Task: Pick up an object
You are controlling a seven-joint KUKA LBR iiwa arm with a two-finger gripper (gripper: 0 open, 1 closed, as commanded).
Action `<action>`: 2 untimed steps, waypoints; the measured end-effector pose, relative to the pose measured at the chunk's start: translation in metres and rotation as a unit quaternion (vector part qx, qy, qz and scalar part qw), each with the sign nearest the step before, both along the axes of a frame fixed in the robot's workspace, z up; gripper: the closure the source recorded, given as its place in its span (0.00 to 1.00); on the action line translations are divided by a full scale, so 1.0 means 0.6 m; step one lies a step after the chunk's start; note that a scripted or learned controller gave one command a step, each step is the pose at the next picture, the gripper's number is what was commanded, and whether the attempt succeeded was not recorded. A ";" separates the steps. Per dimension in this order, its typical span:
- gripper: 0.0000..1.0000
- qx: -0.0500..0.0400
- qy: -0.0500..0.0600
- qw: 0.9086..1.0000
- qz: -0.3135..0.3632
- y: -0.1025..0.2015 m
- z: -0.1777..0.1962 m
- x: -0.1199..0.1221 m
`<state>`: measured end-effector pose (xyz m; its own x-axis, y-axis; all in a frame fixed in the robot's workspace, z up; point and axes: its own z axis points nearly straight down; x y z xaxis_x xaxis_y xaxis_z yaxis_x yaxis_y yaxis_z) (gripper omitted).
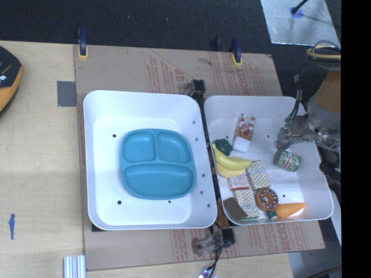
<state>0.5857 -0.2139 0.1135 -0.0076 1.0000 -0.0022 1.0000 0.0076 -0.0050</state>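
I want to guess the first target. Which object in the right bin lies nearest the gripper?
The small green and white can, lying just below the gripper. The banana, carrot and donut lie farther off, toward the bin's left and front.

Two white bins sit side by side on a bench. The left bin point(98, 155) holds a blue divided plate point(157, 163). The right bin point(313, 184) holds a banana point(231, 163), carrot point(288, 211), donut point(266, 198) and small packets. The gripper point(291, 136) hangs above a green can point(287, 160).
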 end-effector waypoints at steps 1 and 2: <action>0.00 0.000 0.000 1.000 0.000 0.000 0.000 0.000; 0.00 0.001 -0.005 1.000 0.002 0.111 -0.034 0.110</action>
